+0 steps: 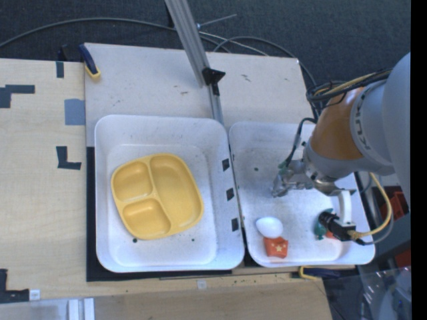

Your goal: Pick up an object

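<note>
Gripper [283, 184] low in right bin [260, 149], behind egg [269, 226] and block [276, 247].
White egg near front wall, long axis about left to right; orange block close in front of it. Only bare bin floor between gripper and egg. Opening of gripper, and any hold: impossible to tell. Yellow plate [157, 195] flat in left bin [103, 179].

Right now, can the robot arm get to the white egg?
Probably yes. The gripper is over the right bin, where the white egg lies, with bare floor between them. The orange block lies just past the egg, not in the way.
</note>
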